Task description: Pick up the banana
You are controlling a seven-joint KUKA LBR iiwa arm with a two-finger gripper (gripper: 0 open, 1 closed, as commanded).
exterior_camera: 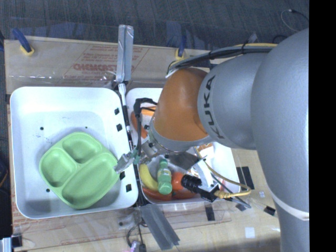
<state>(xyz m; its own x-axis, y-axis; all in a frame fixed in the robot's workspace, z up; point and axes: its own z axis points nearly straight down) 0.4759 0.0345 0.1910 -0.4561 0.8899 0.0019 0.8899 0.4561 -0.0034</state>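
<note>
Two white bins: left bin (31, 119) holds green divided plate (79, 169); right bin (231, 164), lower centre, holds banana (147, 178) beside green bottle (164, 178). Gripper hidden under arm (231, 104), state unclear. Wooden bench (68, 56), dark floor (157, 9) above.

1. The counter (63, 62) is pale wood with faint red printing.
2. Two white bins sit directly on it: the left bin (31, 104) and the right bin (144, 94), touching side by side.
3. Black tape strips (242, 175) lie near its right edge.

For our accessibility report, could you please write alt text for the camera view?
A grey KUKA arm with an orange band reaches down into the right white bin, over a banana, a green bottle and a red item. The left white bin holds a green divided plate.
</note>
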